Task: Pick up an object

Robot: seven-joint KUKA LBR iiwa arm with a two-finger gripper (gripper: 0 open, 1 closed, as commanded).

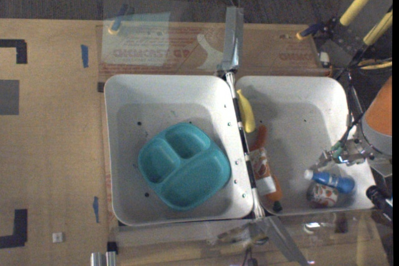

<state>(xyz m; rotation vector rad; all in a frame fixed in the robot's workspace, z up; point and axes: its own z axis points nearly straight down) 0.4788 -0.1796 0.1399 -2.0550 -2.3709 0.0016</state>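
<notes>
My gripper (337,156) hangs over the right side of the right bin (293,103), just above and slightly behind a blue bottle (335,182) with a white cap that lies on its side. A red-and-white packet or can (321,195) lies against the bottle's near side. A yellow banana-shaped item (246,112) rests along the bin's left wall. Below it lies a slim orange-red bottle (265,172) with a label. Nothing is seen held by the gripper.
The left bin (124,103) holds a teal divided plate (184,165). A clear sheet and cardboard (140,40) lie behind the bins. Yellow-handled clamps (361,0) and cables stand at the back right. The arm's orange band (381,116) is at the right edge.
</notes>
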